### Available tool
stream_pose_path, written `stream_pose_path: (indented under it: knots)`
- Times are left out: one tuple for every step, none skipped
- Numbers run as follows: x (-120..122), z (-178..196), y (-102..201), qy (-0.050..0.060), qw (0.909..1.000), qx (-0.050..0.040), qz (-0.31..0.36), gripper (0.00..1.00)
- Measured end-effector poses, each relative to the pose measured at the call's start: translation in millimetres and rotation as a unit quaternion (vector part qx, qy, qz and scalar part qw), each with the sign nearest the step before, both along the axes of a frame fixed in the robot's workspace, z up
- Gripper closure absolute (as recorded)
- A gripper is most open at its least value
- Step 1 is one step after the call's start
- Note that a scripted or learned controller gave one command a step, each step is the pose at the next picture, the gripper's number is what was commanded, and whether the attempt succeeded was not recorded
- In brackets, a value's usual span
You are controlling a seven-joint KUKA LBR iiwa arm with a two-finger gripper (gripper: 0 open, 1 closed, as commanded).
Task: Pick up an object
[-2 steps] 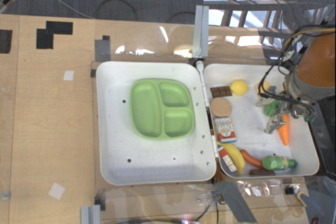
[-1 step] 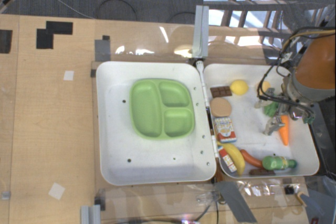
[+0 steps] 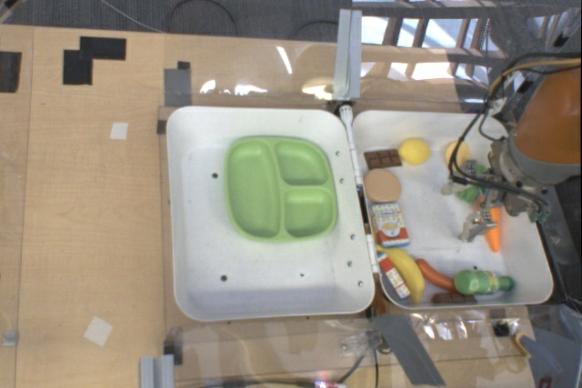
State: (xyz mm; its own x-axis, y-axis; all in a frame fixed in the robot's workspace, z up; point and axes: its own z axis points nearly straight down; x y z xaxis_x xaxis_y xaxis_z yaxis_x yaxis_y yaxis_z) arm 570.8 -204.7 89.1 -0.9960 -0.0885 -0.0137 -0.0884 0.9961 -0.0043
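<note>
The gripper hangs low in the right bin, just beside the orange carrot; whether it is apart or clamped I cannot tell; likely the grasp step, so next it must lift cleanly.

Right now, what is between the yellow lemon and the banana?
In the camera view, the round brown cookie and the small snack box lie between the lemon and the banana, along the right bin's left side.

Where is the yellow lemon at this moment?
In the camera view, the lemon lies in the right bin, near its far edge, just right of the brown chocolate bar and above the round cookie.
</note>
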Motion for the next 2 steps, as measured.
stream_pose_path:
  knots:
    - [6, 16, 1, -0.009, 1.0000, -0.0022, 0.004, 1.00]
    - [9, 28, 12, 0.002, 0.9921, -0.0006, 0.125, 1.00]
